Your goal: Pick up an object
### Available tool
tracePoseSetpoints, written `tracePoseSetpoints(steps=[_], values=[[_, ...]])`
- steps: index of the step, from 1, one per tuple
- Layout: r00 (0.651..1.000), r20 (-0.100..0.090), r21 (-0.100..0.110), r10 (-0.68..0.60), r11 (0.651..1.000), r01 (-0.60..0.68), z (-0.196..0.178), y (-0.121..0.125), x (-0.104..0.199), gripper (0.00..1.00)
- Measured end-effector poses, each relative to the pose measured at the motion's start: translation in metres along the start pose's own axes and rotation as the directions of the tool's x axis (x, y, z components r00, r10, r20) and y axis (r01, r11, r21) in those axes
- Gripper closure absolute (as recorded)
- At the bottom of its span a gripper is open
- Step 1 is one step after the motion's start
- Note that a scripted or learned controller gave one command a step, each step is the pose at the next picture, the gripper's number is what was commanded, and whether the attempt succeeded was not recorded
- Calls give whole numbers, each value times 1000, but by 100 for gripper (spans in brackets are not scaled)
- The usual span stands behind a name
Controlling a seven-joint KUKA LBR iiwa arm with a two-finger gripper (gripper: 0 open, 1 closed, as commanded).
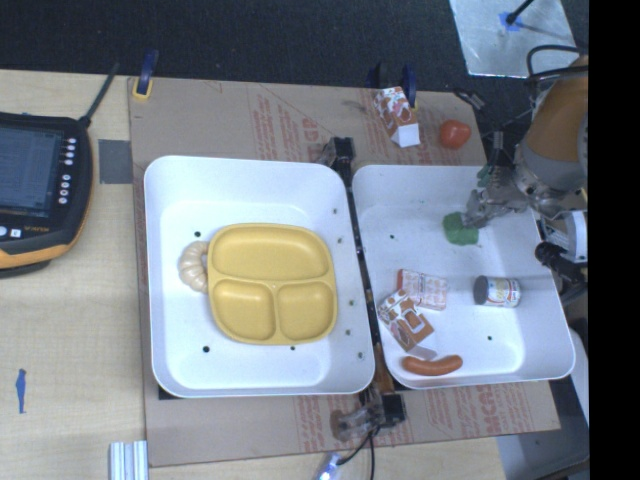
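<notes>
Pale wooden bench (pixel 60 368) under a brown cardboard sheet (pixel 250 118) is what you are working over, with the left bin (pixel 170 268) and the right bin (pixel 530 348) clamped edge to edge on it, probably so neither slides when the arm pushes into it.

The gripper (pixel 484 206) sits low at about 1 o'clock in the right bin, touching or just beside the green object (pixel 460 229), which lies toward 7 o'clock from it. That closeness suggests you are watching a try at this piece. You cannot tell from this slant whether the gripper is apart or closed, and nothing shows the green object held, so treat it as lying on the bin floor.

The green object is a squat lump with no clear long axis that you can read from above, so approach angle should matter little.

If the try slips, other candidates lie near:
- The small can (pixel 497 291) rests on its side toward 4 o'clock of the bin's middle, long axis running 9 to 3, and it may roll.
- The sausage (pixel 432 365) lies at the 6 o'clock wall, also pointing 9 to 3, with a slight tilt.
- Two printed packets (pixel 410 313) are bunched by the 9 o'clock wall, awkwardly close to it.

In the left bin, the yellow divided plate (pixel 270 280) lies flat.
</notes>
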State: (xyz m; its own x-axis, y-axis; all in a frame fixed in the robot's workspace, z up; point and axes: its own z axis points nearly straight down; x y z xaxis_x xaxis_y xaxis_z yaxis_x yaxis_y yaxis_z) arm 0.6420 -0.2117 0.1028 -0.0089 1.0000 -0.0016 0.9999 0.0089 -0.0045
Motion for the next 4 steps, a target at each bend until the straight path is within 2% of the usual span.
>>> tracePoseSetpoints(steps=[1, 2, 3, 4], values=[[1000, 0, 0, 0, 1000, 0, 0, 0, 0, 0], [1000, 0, -5, 3, 1000, -3, 10, 15, 26, 0], [1000, 0, -5, 6, 1000, -6, 10, 15, 0, 0], [1000, -1, 0, 2, 1000, -2, 11, 3, 53, 0]])
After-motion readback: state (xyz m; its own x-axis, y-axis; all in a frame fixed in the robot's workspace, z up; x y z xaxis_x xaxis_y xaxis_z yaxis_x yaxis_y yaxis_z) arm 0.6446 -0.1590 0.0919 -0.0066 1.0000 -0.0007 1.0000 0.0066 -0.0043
